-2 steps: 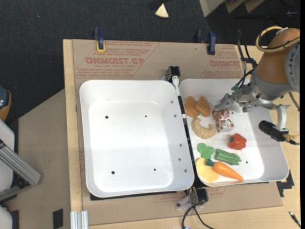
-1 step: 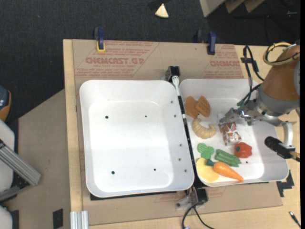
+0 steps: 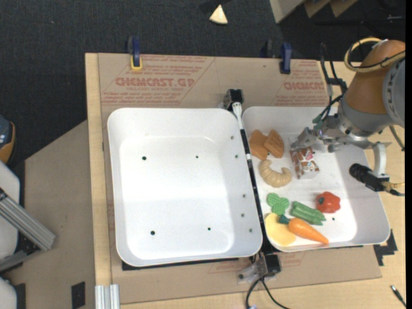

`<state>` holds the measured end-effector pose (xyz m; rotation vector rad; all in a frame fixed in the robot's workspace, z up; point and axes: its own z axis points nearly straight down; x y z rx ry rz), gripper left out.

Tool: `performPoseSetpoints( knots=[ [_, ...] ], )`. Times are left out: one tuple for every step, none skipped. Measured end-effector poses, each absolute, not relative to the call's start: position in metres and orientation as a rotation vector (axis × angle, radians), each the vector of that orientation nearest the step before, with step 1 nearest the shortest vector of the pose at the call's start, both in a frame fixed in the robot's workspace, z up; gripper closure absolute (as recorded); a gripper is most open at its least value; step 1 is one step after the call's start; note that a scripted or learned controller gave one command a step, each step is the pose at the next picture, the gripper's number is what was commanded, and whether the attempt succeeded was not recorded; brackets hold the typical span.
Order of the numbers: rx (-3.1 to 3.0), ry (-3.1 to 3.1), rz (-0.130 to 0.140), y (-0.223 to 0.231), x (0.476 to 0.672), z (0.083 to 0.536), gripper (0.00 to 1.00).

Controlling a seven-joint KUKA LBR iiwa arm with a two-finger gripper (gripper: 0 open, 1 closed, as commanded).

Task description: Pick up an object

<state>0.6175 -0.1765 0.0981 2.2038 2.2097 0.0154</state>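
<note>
The right bin (image 3: 367, 234) holds several toy foods. A small red-and-white packet (image 3: 305, 163) lies near its middle. My gripper (image 3: 308, 143) hangs at the packet's far end, right over or against it; contact is unclear. Two orange-brown bread pieces (image 3: 266, 144) lie to the left of the gripper, with a tan croissant (image 3: 275, 174) just in front of them. A red tomato (image 3: 328, 201), a green pod (image 3: 307, 212), a green leafy piece (image 3: 278, 203), an orange carrot (image 3: 308, 230) and a yellow piece (image 3: 278, 232) crowd the bin's near part.
The left bin (image 3: 129, 134) sits beside the right one, their rims touching. A black part (image 3: 365, 177) on a cable juts over the right bin's right side. Blue clamps (image 3: 134, 46) (image 3: 285, 50) stand at the board's far edge.
</note>
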Motion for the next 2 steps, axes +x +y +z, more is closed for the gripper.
performPoseSetpoints(
  knots=[
    [2.200, 2.201, 0.037, -0.175, 0.621, 0.115, 1.00],
    [2.216, 2.215, 0.003, -0.201, 0.629, 0.164, 1.00]
  ],
)
